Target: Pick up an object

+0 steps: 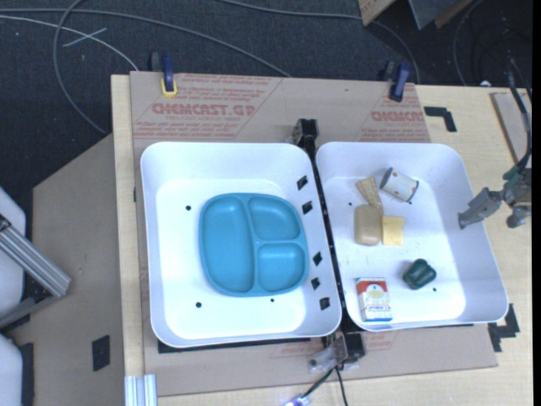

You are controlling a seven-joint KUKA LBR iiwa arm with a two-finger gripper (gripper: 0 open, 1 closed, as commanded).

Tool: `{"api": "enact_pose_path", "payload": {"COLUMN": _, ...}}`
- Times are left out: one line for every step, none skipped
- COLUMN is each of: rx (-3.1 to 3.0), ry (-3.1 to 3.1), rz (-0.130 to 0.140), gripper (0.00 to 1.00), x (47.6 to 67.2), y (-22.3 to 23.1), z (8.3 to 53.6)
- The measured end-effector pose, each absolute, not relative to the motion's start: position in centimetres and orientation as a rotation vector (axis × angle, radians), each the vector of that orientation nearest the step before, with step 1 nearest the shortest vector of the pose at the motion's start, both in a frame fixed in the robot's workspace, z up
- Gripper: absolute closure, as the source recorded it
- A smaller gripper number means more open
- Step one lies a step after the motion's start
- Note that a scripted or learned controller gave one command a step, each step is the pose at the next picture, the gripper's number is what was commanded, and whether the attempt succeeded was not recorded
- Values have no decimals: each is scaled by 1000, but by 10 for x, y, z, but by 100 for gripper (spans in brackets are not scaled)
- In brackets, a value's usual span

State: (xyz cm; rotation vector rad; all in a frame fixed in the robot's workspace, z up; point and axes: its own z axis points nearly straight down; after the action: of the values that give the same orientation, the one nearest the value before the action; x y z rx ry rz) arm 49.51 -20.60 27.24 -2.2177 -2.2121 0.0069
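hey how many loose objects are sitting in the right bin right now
6, all in the right bin: white cup, cracker, tan block, yellow block, green object, small box.

Red print reading "CHEMCAST GP" runs across the board (203, 100) at upper left, and what seems the same word (partly cut off) repeats at upper right. The carton's (373, 300) label is too small to read.
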Motion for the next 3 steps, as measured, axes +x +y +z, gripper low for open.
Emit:
{"api": "enact_pose_path", "payload": {"rx": -2221, "ry": -2221, "rz": 0, "gripper": 0, "x": 497, "y": -206, "z": 277}}
{"api": "enact_pose_path", "payload": {"rx": -2218, "ry": -2217, "rz": 3, "gripper": 0, "x": 498, "y": -209, "z": 234}}
{"api": "enact_pose_path", "payload": {"rx": -2218, "ry": -2216, "rz": 3, "gripper": 0, "x": 497, "y": -218, "z": 185}}
